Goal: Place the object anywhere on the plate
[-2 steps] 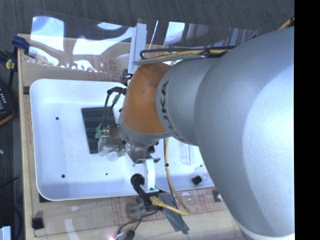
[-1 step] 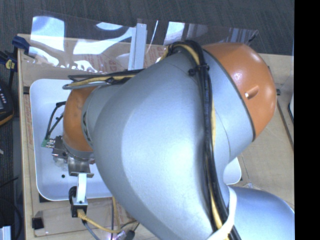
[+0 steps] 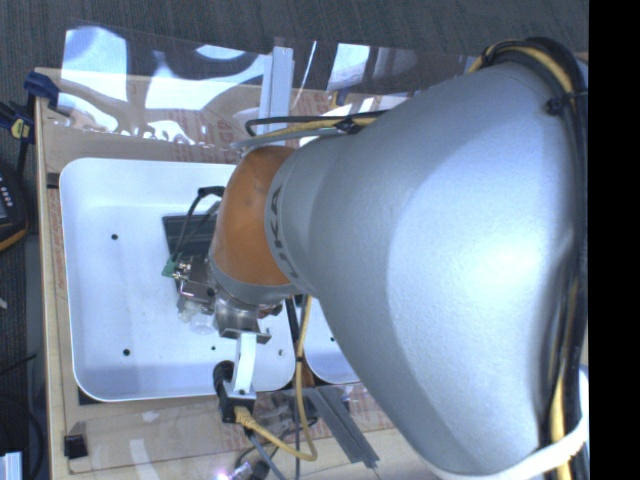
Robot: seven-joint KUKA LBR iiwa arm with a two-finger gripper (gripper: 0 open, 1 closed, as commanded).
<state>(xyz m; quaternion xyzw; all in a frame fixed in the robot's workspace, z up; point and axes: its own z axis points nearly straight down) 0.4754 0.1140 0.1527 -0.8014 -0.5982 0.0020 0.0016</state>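
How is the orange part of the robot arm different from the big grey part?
The orange band is small and sits low, over the left white bin; the grey arm is huge and covers most of the right bin. The orange band looks dull, while the grey arm shines with bright light. Both are smooth and rounded.

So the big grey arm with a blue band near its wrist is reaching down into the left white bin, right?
Not quite: the band above the wrist is orange, not blue, as the camera view shows. The rest holds: the big grey arm is reaching down into the left white bin.
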